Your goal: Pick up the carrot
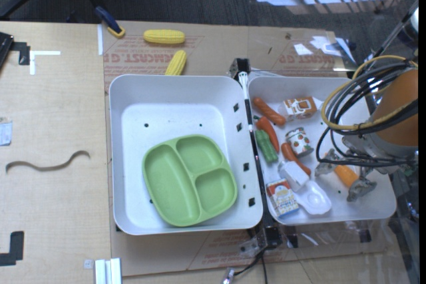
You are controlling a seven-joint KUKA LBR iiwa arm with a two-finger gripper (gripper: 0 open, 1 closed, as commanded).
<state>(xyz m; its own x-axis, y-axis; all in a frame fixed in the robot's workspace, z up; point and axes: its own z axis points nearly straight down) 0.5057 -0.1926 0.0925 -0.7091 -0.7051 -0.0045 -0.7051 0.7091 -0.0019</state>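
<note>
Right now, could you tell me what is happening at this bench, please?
The robot arm has reached into the right bin, and its gripper sits over an orange piece, likely the carrot, among other toy food. Whether it grips it is unclear. The left bin holds a green divided plate.

A divided plate (190, 179) lies in the left bin (126, 143). The right bin (373, 206) holds toy food, the carrot (345, 175) near its right edge beneath the gripper (343, 177). Two corn cobs (164, 37) lie on the bench behind the left bin.
</note>
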